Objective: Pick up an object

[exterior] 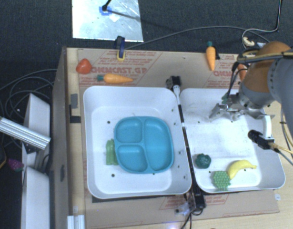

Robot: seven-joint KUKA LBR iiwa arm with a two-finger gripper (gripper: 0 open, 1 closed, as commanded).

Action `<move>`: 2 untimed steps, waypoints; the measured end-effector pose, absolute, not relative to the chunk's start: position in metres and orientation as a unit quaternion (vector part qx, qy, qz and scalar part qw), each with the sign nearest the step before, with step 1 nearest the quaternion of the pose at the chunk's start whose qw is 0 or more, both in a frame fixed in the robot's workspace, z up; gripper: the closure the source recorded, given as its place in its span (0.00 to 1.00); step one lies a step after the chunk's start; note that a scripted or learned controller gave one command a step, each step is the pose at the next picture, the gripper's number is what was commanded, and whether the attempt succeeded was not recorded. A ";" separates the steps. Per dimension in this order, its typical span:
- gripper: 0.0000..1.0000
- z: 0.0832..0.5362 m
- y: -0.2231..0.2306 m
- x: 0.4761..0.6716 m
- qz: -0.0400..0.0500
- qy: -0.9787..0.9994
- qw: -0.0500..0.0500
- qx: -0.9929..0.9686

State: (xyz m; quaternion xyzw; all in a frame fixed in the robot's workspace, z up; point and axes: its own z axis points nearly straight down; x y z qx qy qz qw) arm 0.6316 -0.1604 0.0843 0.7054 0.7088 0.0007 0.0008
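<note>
Camera view: hand (224, 111) above right bin (208, 99)

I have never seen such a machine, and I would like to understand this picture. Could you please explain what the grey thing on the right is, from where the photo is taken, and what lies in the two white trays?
The photo is taken by one camera fixed above the bench, looking down at a slant. The grey thing is a robot arm reaching in from the right. At its end is a gripper, a metal hand with two fingers, hovering over the right bin. Nothing sits between its fingers.

In that bin lie a yellow banana, a light green bumpy toy and a dark green round toy. The left bin holds a blue divided plate with a small green piece beside it. Behind the bins, on the cardboard, lie two toy carrots and a red-orange toy.

The arm is meant to pick up one object.
</note>
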 end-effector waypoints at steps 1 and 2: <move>1.00 0.096 -0.161 0.633 0.001 0.710 0.003 0.704; 1.00 0.107 -0.161 0.634 0.002 0.711 0.004 0.703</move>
